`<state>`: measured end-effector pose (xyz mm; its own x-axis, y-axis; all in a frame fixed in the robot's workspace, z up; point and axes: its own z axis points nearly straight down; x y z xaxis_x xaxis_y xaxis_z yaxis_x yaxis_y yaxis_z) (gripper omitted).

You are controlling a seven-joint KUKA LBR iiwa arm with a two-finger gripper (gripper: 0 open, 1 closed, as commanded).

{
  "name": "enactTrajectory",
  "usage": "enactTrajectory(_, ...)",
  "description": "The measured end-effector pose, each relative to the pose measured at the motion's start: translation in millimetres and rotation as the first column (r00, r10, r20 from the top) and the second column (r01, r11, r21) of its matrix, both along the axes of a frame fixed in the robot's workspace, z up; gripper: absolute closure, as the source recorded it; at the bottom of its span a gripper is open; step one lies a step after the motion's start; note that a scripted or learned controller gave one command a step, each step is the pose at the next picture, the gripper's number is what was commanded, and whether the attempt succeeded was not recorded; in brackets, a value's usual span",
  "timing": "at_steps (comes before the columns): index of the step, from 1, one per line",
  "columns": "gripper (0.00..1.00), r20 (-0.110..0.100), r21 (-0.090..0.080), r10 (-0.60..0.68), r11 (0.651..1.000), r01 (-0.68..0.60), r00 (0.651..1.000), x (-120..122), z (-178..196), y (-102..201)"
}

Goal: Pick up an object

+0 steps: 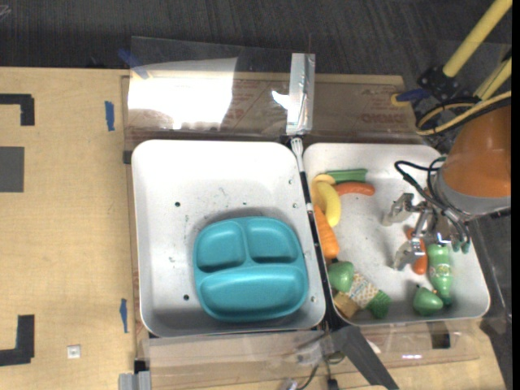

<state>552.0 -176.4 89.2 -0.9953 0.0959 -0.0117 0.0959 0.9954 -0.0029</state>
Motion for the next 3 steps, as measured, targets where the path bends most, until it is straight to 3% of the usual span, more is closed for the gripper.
enactTrajectory(2,0.0,0.001,-0.003,0.226,0.974,-0.226,0.974,-16.0,0.5,15.1)
enactTrajectory(3,0.0,0.001,-0.001,0.237,0.972,-0.237,0.972,-52.6,0.2,13.9)
